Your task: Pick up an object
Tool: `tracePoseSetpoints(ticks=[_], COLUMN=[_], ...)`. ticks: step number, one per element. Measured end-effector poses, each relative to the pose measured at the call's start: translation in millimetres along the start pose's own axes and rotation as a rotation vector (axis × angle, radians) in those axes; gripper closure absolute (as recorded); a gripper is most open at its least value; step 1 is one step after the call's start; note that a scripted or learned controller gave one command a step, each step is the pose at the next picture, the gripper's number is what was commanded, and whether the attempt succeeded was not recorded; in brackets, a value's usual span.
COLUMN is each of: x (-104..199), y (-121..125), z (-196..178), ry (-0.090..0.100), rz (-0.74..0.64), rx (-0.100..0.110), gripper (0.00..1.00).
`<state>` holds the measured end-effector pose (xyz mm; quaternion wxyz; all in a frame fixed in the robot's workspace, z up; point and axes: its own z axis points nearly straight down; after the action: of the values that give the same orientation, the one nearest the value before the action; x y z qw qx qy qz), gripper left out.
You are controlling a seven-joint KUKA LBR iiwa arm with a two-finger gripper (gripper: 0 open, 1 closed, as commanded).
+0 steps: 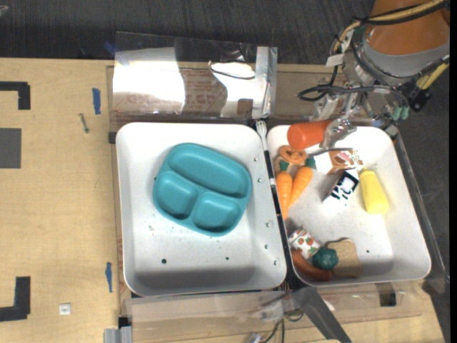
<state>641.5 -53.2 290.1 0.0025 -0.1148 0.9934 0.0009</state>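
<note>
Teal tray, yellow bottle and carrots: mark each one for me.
Teal tray (202, 188), camera view, on the ridge between its compartments.
Yellow bottle (373, 191), camera view, middle of its body.
Carrots (293, 184), camera view, on the orange body of one of them.

Both white bins (136, 213) look like smooth, slightly glossy plastic, and the teal tray (202, 187) at centre left has a smooth satin plastic sheen. The bench (53, 213) on the left reads as matt pale wood, while the clear sheet (193, 81) at upper centre is shiny and reflective. The yellow piece (373, 191) and carrots (293, 186) at right look like smooth plastic.
</note>
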Motion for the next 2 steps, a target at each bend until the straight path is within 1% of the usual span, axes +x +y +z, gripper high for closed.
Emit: tracePoseSetpoints(ticks=[1, 2], x=[-23.8, -29.3], y=[-7.8, 9.2], z=[-19.7, 12.7], ry=[-0.002, 0.006], rz=[0.204, 0.121], rx=[0.001, -0.001], gripper=[1.0, 1.0])
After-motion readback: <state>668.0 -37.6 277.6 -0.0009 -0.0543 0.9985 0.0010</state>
